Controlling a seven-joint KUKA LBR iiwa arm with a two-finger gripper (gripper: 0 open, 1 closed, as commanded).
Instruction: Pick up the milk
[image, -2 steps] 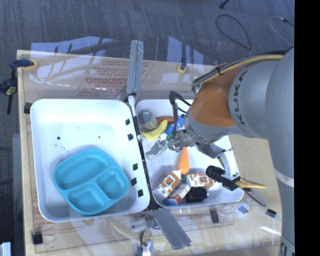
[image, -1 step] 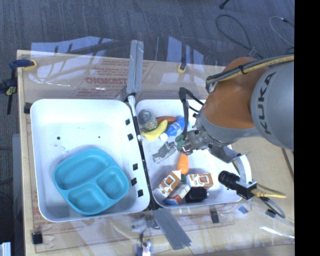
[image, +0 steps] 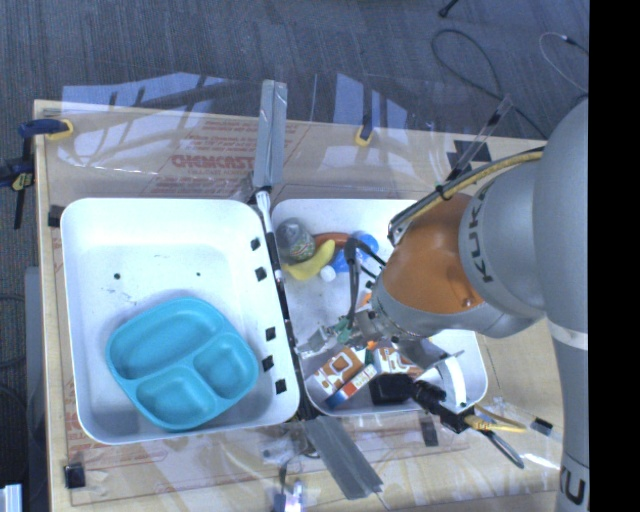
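Observation:
The milk (image: 342, 374) is a small white carton with orange and blue print. It lies on its side near the front wall of the right bin (image: 300, 215). My gripper (image: 352, 338) hangs low over the bin's front half, just above and behind the carton. The grey arm with its orange band (image: 430, 270) covers the middle and right of that bin. Whether the carton is touched I cannot make out.
At the back of the right bin lie a yellow banana (image: 312, 262), a grey round object (image: 293, 238), a blue item (image: 365, 243) and an orange item (image: 334, 239). The left bin (image: 90, 225) holds a blue divided plate (image: 180, 362).

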